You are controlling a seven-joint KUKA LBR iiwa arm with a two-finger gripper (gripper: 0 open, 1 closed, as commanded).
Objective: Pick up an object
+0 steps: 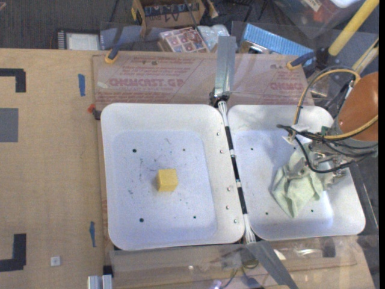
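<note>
Scanning from the left, a small yellow cube (168,180) is seen lying alone near the middle of the left bin (114,161), well apart from the arm. Across the divider, in the right bin (258,221), a crumpled pale green cloth (296,191) is spread, and the gripper (313,164) is lowered onto its upper edge. Whether the claw is spread or closed, or has any cloth pinched, cannot be told, since wires and shadow obscure it. For a sound pick, a raised fold should be straddled, closure completed before lifting, and the lift made straight up so that the thin fabric is not dragged out.
</note>
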